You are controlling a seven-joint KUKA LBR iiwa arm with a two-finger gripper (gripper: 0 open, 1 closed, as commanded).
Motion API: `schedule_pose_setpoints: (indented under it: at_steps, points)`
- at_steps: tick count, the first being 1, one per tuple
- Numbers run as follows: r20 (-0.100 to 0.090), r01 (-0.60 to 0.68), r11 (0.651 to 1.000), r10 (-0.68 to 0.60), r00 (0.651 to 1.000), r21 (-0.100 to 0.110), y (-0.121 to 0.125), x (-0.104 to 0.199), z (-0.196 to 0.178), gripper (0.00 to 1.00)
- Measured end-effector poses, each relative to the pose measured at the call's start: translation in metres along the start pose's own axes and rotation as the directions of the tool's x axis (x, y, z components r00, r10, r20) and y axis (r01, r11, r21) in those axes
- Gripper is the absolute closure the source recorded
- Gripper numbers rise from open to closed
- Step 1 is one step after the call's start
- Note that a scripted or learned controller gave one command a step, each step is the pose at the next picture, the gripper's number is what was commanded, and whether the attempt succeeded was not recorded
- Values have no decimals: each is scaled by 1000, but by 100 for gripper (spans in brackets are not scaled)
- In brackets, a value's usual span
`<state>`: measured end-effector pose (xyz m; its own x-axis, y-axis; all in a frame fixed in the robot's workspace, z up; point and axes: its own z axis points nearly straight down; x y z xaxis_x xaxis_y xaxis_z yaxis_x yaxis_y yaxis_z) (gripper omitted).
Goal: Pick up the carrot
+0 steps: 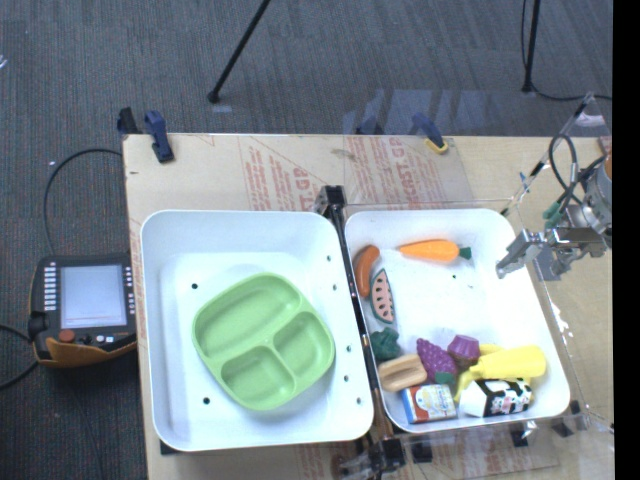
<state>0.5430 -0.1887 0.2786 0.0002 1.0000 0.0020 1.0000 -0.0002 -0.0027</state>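
Carrot lies on its side at about 12 o'clock in the right bin, orange, thick end to the left, green top at its right end. Nothing touches it or lies over it. At its 8 o'clock, near the bin's left wall, lies a sausage, and just below that a watermelon slice. Further down that wall sits a dark green piece, too small to name.

Along the bin's 6 o'clock edge a heap is packed close: a hot dog, purple grapes, a small purple piece, a yellow bottle, a small carton and a black-and-white toy. All of these are well apart from the carrot.

At the carrot's 3 o'clock, the gripper hangs over the bin's right rim, near the carrot but apart from it. Its fingers blur into the grey wrist, so I cannot tell whether they are apart or together; nothing is seen between them.

The left bin holds a green divided plate.
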Motion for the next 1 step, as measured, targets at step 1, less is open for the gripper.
schedule_pose_setpoints:
  at_steps: [1]
  points:
    - [-1, -264, 964, 264, 964, 6, 53, 11, 88, 0]
